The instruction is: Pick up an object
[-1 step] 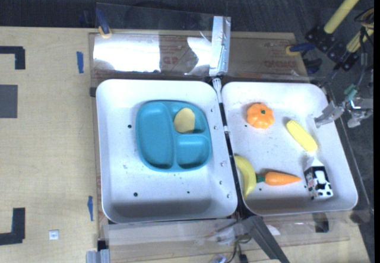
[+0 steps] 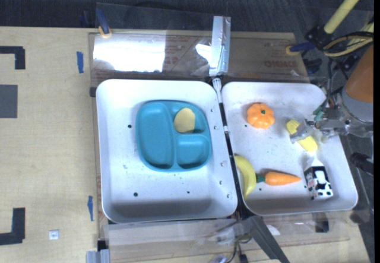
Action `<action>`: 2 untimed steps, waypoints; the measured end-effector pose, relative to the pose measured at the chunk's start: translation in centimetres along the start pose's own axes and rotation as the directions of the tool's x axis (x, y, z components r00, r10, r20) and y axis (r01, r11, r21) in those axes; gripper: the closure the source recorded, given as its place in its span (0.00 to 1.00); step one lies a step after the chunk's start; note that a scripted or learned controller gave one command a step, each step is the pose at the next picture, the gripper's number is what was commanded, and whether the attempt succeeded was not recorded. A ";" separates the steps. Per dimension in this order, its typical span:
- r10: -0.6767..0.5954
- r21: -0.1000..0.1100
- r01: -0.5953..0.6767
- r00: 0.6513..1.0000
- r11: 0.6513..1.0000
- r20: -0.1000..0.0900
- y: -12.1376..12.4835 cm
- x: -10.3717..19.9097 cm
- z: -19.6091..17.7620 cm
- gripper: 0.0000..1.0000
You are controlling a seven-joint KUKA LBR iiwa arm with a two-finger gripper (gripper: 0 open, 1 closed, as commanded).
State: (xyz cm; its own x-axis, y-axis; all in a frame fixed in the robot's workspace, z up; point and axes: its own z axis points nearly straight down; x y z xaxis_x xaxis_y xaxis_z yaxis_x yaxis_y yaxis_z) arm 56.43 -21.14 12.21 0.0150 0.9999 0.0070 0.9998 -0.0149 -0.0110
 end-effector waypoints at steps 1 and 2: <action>0.052 -0.012 -0.052 0.999 0.999 -0.010 3.2 0.4 2.7 0.00; 0.051 -0.011 -0.051 0.999 0.999 -0.001 3.2 -0.1 1.9 1.00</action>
State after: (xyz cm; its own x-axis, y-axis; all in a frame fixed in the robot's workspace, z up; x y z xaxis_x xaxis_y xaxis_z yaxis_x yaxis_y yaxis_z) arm 59.59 -21.23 10.23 0.0662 0.9978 0.0073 0.9978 -0.0662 0.0001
